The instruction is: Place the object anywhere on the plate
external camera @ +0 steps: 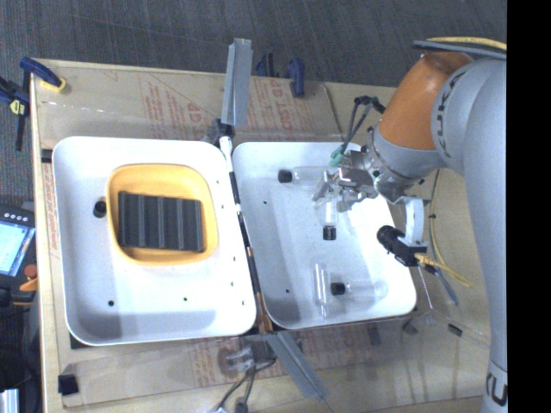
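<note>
The metal claw (343, 188) hung at three o'clock from the yellow plate (162, 212), over a small clear bottle (329, 224); its grip I cannot tell.

Single fixed camera above bench (129, 89), angled down (moderately near), framing both white bins (82, 308).
</note>
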Robot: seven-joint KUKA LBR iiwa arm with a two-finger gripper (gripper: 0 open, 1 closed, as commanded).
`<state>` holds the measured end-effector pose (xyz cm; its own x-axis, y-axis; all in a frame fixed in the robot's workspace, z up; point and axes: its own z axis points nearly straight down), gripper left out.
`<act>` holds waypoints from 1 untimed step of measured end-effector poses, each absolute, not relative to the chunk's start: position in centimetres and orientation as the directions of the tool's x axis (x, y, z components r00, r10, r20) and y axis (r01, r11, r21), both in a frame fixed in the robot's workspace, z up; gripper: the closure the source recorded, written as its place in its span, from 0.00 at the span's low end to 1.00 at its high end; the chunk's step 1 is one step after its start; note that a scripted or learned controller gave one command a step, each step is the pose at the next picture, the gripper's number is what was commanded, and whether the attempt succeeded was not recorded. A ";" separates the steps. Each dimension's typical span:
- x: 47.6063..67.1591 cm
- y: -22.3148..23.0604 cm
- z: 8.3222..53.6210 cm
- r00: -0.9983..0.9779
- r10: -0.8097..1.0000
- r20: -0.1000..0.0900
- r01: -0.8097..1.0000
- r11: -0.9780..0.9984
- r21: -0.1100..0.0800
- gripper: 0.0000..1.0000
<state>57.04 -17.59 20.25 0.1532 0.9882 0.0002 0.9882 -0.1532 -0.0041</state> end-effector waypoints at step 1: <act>57.6 -11.9 21.4 0.070 0.998 0.001 0.998 -0.070 -0.005 1.00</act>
